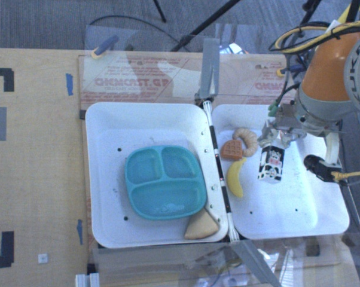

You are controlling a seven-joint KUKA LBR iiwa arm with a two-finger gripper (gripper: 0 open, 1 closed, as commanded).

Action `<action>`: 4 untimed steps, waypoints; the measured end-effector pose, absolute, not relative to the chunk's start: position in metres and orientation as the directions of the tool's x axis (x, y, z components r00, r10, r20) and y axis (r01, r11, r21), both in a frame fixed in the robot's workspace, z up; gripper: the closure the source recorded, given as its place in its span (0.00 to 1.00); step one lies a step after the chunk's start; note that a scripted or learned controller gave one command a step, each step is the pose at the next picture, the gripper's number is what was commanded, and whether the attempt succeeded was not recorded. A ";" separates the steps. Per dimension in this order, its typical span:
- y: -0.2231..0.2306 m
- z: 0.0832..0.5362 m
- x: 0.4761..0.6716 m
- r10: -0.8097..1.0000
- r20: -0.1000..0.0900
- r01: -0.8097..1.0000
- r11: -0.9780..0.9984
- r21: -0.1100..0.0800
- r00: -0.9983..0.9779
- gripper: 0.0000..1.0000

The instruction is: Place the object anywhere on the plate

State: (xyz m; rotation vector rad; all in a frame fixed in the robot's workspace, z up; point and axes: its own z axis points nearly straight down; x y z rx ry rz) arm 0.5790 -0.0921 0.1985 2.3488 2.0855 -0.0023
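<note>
Pickup is judged the step in hand: the gripper (278,137) is poised over the right bin (299,214), just above a milk carton (271,163), while the teal plate (165,181) is left bare. Whether anything is pinched cannot be told, as the wrist's underside is hidden.

You've got two white bins (108,130), smooth plastic with a slight sheen. The teal plate (165,182) looks like matt plastic. The banana (234,179) is smooth and plasticky; the carton (271,163) is printed and glossy. The bench (36,160) is pale matt wood; the arm (329,70) has a glossy orange shell.
</note>
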 end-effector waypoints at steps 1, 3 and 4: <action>-0.018 0.184 0.509 0.998 0.001 0.998 -0.068 -0.003 0.068 1.00; 0.069 0.219 0.530 0.983 0.000 0.983 0.184 0.001 -0.184 1.00; 0.069 0.219 0.530 0.983 0.000 0.983 0.184 0.002 -0.184 0.00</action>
